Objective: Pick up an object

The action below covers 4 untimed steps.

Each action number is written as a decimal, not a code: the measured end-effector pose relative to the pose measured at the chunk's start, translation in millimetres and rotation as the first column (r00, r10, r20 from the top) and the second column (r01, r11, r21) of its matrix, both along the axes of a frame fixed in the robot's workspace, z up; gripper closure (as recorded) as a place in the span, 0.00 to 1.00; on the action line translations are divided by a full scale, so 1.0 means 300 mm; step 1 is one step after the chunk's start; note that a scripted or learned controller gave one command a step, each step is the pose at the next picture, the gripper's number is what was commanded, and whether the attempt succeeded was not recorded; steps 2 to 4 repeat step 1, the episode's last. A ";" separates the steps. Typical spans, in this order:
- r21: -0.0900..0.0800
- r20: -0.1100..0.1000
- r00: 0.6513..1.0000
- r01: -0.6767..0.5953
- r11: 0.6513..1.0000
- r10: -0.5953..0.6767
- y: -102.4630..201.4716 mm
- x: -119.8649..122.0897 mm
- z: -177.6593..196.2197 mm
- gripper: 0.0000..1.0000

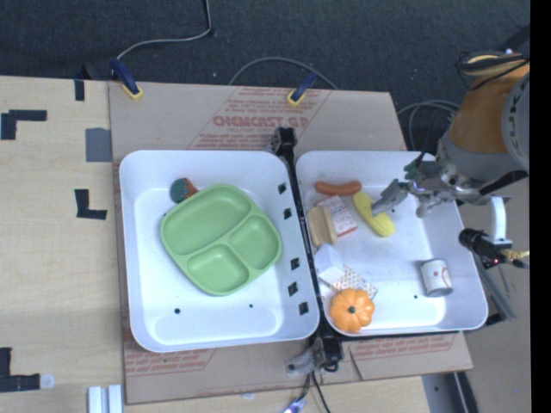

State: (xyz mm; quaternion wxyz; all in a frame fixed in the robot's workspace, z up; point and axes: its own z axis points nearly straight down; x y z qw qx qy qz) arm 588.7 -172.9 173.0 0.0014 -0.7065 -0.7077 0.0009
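My gripper (389, 200) hangs over the upper middle of the right bin (456, 231), reaching in from the right under the grey and orange arm. Its tip is just above and to the right of a yellow banana-like piece (375, 217); whether it touches the piece I cannot tell. A brown sausage (337, 188) lies to the left near the bin's far wall. A tan and white carton (332, 222) lies beside the yellow piece. An orange pumpkin (351, 310) sits at the near edge, and a small can (436, 277) lies at the right.
A crumpled patterned wrapper (344, 279) lies above the pumpkin. The left bin (146, 256) holds a green divided plate (221, 240) and a small teal and red object (182, 189). A black divider (297, 231) runs between the bins. Cables trail at the back.
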 end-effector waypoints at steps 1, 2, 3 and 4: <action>-0.012 0.011 1.000 0.005 1.000 -0.005 0.169 0.078 -0.236 0.00; -0.012 0.011 1.000 0.005 1.000 -0.005 0.169 0.078 -0.236 0.00; -0.012 0.011 1.000 0.005 1.000 -0.005 0.169 0.078 -0.236 0.00; -0.012 0.011 1.000 0.005 1.000 -0.005 0.169 0.078 -0.236 0.00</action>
